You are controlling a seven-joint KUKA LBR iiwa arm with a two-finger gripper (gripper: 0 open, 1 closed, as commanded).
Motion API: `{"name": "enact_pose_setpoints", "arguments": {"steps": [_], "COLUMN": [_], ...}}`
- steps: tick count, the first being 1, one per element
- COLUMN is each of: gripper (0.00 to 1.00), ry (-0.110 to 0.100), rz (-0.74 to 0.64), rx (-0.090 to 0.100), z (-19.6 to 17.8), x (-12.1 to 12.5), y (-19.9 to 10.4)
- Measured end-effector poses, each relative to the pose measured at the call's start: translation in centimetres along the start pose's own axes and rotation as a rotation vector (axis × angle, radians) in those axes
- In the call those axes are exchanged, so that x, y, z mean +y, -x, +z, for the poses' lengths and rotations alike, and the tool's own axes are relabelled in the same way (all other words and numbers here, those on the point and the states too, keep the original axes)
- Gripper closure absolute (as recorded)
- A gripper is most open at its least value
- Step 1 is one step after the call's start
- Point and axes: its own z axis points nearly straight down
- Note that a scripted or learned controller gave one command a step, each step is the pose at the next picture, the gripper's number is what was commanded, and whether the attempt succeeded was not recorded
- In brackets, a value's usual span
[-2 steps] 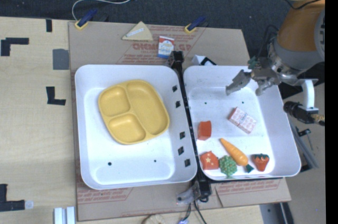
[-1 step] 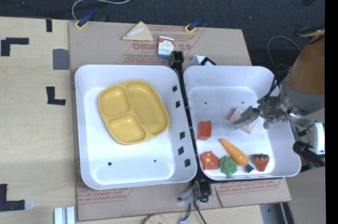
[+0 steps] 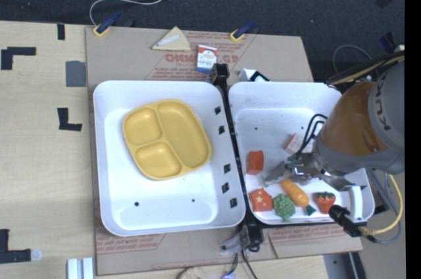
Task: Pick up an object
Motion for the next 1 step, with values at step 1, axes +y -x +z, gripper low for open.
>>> {"name": "enact_pose_setpoints", "arguments": {"steps": [1], "gripper": [0.0], "ry": [0.008], "rz": [0.0], "rx": [-0.005], "z": [0.11], "x": [5.12], "y": [6.51]}}
